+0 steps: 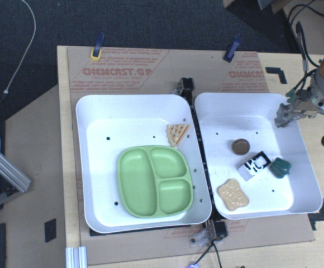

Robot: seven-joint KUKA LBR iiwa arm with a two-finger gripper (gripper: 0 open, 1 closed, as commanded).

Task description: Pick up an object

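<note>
The hand [284, 116] is hanging over the right bin's [218, 108] far right rim, and nothing is sitting between its tips; whether it is spread wide or drawn narrow I cannot tell. So the pick looks not yet made. Nearest candidates are lying on the bin floor, well apart from the hand: a brown disc [241, 146], a black-and-white block [254, 166] just beside a green piece [280, 167], and a tan toast shape [232, 194]. In the left bin [95, 116], a green divided plate [154, 181] and a waffle wedge [177, 133] are resting untouched.
</note>
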